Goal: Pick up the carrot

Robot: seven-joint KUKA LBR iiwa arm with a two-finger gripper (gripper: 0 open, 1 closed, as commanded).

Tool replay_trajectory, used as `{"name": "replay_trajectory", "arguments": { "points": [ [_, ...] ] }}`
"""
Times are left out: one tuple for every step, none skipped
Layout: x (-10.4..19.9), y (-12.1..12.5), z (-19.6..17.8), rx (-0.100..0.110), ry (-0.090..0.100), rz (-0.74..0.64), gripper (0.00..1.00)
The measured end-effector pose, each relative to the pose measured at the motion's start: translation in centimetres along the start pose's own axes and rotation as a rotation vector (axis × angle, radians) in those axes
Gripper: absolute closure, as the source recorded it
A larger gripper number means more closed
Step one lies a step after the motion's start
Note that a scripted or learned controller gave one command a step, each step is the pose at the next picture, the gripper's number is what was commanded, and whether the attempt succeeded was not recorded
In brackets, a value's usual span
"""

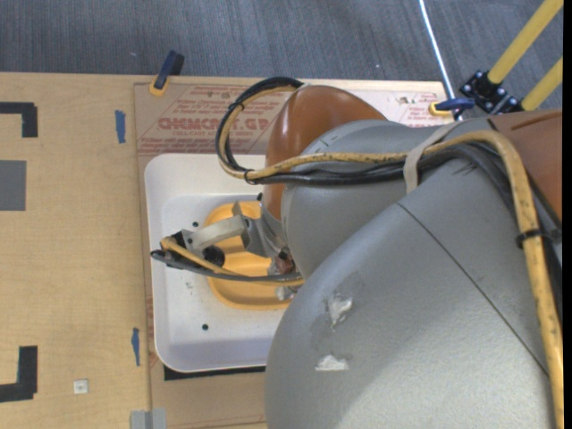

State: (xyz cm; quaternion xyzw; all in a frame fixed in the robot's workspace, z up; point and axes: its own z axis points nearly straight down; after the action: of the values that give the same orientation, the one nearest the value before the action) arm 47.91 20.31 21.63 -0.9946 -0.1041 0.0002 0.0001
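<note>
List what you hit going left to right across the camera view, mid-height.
Cardboard bench top → white bin's left wall → black-and-yellow cable → yellow object in the bin → grey arm.

One white bin (170, 329), one grey arm (420, 311), two black cables (234, 119).

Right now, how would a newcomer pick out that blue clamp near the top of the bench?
Start at the white bin under the grey arm. Go up past its top left corner to the brown cardboard's corner. The clamp sits there, dark blue with a yellow tip, unlike the flat blue tape strips nearby.
</note>
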Motion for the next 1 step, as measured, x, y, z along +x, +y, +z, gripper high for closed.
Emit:
{"name": "replay_trajectory", "arguments": {
  "points": [
    [0.44, 5.93, -8.88, -0.002, 0.003, 0.010, 1.00]
  ]
}}
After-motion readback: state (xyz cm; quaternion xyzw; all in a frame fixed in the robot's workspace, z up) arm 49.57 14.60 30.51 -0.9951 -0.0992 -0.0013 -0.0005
